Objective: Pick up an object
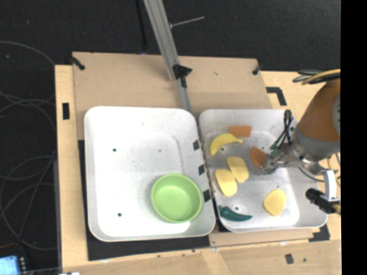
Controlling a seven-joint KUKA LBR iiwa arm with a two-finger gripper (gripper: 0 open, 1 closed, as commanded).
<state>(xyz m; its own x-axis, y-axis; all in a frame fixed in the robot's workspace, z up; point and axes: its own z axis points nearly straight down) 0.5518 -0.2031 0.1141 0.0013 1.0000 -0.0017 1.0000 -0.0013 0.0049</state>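
One green bowl [176, 197]; one banana [223, 142]; three yellow pieces [237, 168]; two bins [114, 125].

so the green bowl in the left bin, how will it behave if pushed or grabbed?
The green bowl looks like thin, rigid plastic, so probably light and apt to slide on the smooth white bin. It sits upright on a wide base, so tipping seems unlikely. Its round rim likely offers only an edge pinch.

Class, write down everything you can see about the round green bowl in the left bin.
The round green bowl is a plain light green, plastic by its look, with a smooth rim and a slightly darker hollow. It stands upright, mouth up, with nothing inside. It sits in the near right corner of the left white bin, resting on the bin's floor close to the wall that divides the bins.
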